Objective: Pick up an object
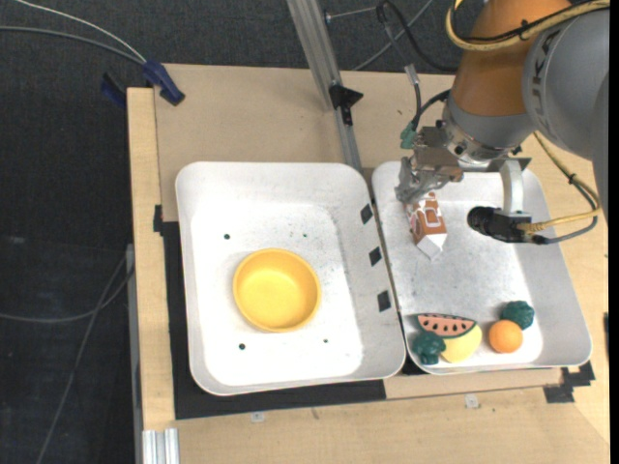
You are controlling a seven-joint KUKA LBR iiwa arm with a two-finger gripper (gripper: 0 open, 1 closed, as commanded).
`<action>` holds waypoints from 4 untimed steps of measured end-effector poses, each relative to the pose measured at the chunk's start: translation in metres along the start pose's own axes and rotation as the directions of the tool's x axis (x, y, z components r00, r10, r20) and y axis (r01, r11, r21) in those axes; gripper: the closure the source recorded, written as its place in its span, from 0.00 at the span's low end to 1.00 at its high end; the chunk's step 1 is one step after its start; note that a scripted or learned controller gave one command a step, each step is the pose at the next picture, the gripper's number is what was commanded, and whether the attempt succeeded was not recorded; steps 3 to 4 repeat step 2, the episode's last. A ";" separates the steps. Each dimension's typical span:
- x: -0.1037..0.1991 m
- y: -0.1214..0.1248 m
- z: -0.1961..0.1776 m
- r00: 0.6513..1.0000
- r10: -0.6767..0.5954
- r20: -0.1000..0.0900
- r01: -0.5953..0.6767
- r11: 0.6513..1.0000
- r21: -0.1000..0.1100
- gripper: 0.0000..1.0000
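In the camera view, the gripper (423,193) pinches a small carton (427,228) between its fingers, above the right bin (484,269). The carton's print is too small to read. "KUKA" lettering on the arm (566,56) is partly visible. 1 yellow bowl (277,289) sits in the left bin (251,191).

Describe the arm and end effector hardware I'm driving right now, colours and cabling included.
The arm is a thick, rounded grey body with a bulbous orange band above the wrist. A yellow cable loops over the orange section, and dark cables trail off behind it. Below sits a compact metallic grey end effector. A black cylindrical module with a yellow lead hangs beside it.
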State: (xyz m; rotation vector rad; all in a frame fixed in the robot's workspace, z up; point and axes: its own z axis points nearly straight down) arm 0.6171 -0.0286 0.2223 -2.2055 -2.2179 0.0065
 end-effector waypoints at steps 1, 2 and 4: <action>0.054 -0.023 0.006 1.000 0.000 0.001 0.000 1.000 0.003 1.00; 0.102 -0.042 -0.012 1.000 0.000 0.001 0.000 1.000 0.001 1.00; 0.102 -0.042 -0.012 1.000 0.000 0.001 0.000 1.000 0.001 1.00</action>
